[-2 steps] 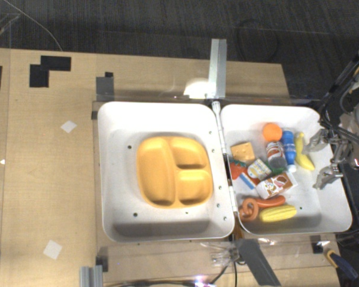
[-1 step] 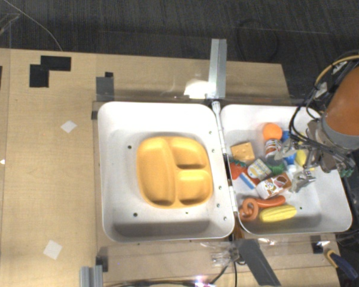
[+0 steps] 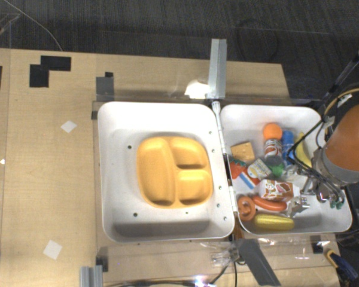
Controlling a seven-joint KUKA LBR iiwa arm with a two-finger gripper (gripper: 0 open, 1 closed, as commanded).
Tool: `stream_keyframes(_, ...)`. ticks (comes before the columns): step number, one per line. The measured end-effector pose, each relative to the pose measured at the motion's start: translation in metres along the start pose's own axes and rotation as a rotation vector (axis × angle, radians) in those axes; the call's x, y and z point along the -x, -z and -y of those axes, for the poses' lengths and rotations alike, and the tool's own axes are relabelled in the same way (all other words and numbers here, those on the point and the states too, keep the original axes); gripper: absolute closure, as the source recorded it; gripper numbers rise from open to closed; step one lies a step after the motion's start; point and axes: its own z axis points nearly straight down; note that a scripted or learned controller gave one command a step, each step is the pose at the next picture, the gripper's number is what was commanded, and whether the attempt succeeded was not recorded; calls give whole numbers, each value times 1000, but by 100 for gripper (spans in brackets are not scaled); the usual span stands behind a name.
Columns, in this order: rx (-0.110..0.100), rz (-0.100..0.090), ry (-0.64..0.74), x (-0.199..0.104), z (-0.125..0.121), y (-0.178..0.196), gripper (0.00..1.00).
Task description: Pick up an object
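Nearest to me, at the front edge of the tabletop, I am seeing a grey metal bracket lying just below the gap between the two bins. Behind it, the left bin is holding a yellow divided tray, which is sitting near its middle. The right bin is carrying a crowd of small objects close together: a yellow banana-like piece along the front wall, a red sausage touching it from behind, an orange ring just beside them, a red and white packet, a yellow wedge, and an orange-capped bottle toward the back. The arm is reaching over the right side of this bin, and the gripper is hanging low, just beside the packet. I am not able to tell if it is apart or together, because cables and blur are covering it.
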Motion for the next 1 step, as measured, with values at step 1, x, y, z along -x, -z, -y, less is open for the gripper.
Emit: stream_keyframes(1, 2, 1, -102, 42, -54, 0, 0)
